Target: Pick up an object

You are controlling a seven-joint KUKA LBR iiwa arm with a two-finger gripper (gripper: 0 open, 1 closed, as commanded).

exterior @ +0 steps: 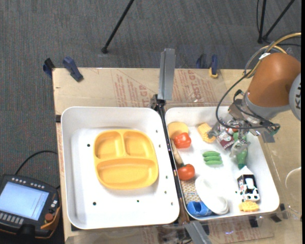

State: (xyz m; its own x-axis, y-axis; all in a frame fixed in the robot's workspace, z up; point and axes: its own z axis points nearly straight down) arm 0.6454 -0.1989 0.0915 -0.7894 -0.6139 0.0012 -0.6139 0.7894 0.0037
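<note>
My gripper point(235, 134) hangs low over the back right part of the right bin point(272, 182), under the orange wrist band. A small red and white packet point(225, 138) lies right at the gripper's tip, and I cannot tell whether it is held. A green bottle-like item point(241, 158) sits just in front of the gripper. Further left lie a green pea pod point(212, 158), a yellow wedge point(206, 132), a red pepper point(182, 140) and a tomato point(186, 172).
The left bin point(71, 187) holds a yellow divided plate point(125, 158). At the front of the right bin are a white bowl point(212, 195), a blue cup point(195, 208), a cow-print carton point(248, 186) and a yellow cracker point(249, 206). A yellow round item point(176, 128) sits by the divider.
</note>
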